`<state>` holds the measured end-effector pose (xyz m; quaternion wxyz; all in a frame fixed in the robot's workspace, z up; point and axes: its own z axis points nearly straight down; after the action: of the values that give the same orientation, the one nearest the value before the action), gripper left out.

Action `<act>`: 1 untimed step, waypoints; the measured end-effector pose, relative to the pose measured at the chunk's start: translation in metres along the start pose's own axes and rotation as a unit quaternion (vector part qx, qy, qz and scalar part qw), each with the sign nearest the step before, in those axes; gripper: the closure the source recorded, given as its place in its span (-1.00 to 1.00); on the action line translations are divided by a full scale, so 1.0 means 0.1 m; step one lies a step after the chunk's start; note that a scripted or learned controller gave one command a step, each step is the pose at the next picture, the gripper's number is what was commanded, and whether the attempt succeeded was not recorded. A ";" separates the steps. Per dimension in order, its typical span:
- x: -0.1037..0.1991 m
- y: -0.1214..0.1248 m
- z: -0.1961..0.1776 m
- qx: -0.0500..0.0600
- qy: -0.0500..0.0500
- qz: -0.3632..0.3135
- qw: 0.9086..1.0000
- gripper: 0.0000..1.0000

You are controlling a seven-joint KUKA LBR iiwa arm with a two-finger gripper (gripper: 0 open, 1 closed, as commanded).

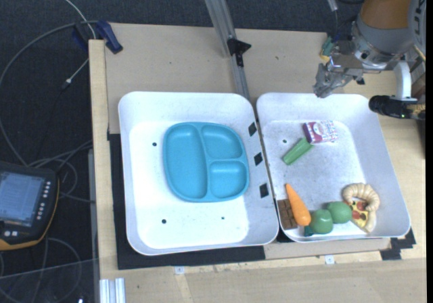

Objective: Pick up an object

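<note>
Far left of the two-finger gripper (325,87), off the bench: grey handheld pendant with a dim screen (20,203), on dark carpet among loose cables. Closer, yet still well left and slightly farther back: blue clamp (108,36) at the bench's corner.

Left of the gripper and nearer the camera: shallow white left bin (135,214), holding a light blue plastic plate with three compartments (205,159), flat near its middle. Between the bins, rising away to the left of the gripper: slanted silvery metal pole (218,7).

Below the gripper toward the camera: shallow white right bin (387,166). At its near left corner, well apart from the gripper: brown ridged bar (285,212), touched by an orange carrot-shaped toy (298,205). Nearer the gripper and a little left: green cylinder (296,151), lying tilted. Nearest of all, just toward the camera: small purple and white carton (319,132), on its side. At the near wall, well apart: round green toys (325,222) beside the carrot.

Hangs over the right bin's far rim, grasping nothing; whether spread or pressed together cannot be told. Right of it and far toward the camera: pale beige curled pastry toy (360,193), with a small yellow and red piece (360,214) against it.
</note>
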<state>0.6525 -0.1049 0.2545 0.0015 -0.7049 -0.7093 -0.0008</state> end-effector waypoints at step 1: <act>0.60 -0.16 0.10 0.002 0.000 0.000 1.000 1.00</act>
<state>0.6362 -0.0449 0.2444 0.0026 -0.7047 -0.7095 0.0003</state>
